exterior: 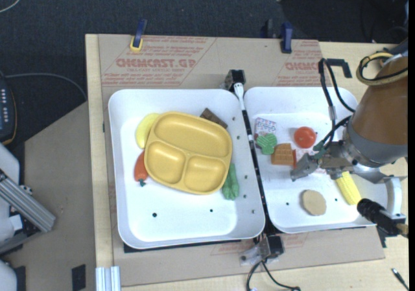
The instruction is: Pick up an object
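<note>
A dark carpeted floor is surrounding a plywood worktop (194,56) that is carrying two shallow white bins side by side. The left bin (130,212) is holding a yellow divided tray (188,152), tilted and resting over other things: a yellow piece (144,129) is peeking out at its upper left, a red-orange piece (140,168) at its left edge, a green leafy item (230,185) at its lower right and a dark brown piece (212,116) at its top. The right bin (285,218) is holding a small printed packet (265,125), a green item (266,143) just below it, an orange-brown block (283,154) touching that, a red tomato-like ball (305,135), a tan round cookie-like disc (314,203) and a yellow corn-like piece (348,187).

The arm is reaching in from the right, and its end effector (306,168) is hanging low over the right bin, just right of the orange-brown block and below the red ball. I cannot tell how its tips are standing or whether anything is between them.

The nearest candidates are the block and the ball. Both are looking like light, stiff plastic play food. The ball is likely smooth and prone to rolling, so it is wanting a centred pinch across its widest part; the block is offering flat opposite sides, which probably makes it the safer hold. The disc is lying flat and would be harder to get under.
</note>
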`<state>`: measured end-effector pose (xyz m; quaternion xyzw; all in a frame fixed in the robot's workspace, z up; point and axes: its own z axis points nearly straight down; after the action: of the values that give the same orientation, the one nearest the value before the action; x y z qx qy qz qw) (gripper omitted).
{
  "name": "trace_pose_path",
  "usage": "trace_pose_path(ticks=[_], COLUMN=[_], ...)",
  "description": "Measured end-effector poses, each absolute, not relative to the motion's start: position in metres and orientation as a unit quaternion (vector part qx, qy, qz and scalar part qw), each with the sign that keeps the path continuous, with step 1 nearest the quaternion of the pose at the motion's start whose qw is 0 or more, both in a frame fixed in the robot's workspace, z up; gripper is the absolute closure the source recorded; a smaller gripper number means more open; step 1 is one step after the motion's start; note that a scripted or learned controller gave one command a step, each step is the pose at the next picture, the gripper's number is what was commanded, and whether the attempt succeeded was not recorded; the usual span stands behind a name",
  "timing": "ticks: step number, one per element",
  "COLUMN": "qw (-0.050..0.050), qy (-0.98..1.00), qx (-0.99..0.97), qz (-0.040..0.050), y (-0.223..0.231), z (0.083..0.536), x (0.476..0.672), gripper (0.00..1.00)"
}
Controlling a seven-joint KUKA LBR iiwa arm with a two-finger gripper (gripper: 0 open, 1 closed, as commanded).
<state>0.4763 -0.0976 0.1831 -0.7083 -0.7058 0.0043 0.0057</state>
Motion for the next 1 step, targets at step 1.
trace_pose_path(ticks=[1], qw=[0.000], qy=[-0.707], qx=[-0.707], qz=[0.0000], y=[-0.0976], z=[0.1894], x=[0.4796], gripper=[0.00])
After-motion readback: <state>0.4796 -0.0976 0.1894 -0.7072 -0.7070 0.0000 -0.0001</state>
